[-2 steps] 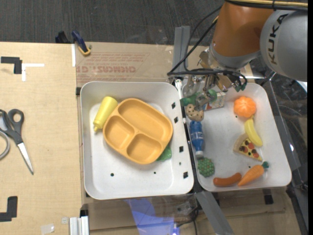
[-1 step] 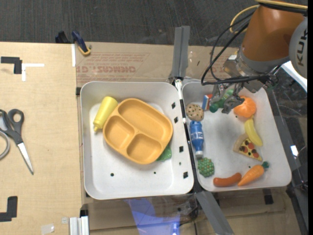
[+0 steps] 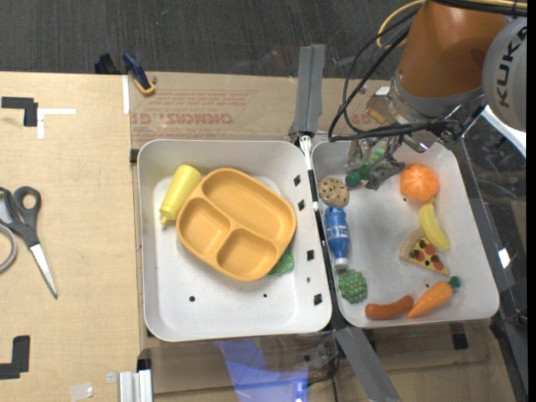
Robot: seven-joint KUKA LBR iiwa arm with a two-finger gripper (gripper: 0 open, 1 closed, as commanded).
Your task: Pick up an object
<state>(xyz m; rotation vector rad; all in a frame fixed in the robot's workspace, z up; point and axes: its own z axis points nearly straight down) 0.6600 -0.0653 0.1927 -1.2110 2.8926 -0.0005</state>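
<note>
1. Arm (image 3: pixel 502 65): dark letters "KUK" on its grey casing, cut off at the picture's edge.
2. Cardboard sheet (image 3: pixel 209 111): red print, mirrored or inverted, not legible.

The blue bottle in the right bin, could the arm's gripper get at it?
Probably yes: the blue bottle lies uncovered by the bin's left wall, cookie above, green ball below. The gripper works nearby.

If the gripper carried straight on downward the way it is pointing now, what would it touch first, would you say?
Most likely the small dark green toy lying right under the gripper at the back of the right bin; depth is hard to judge, so the orange beside it might be grazed.
</note>
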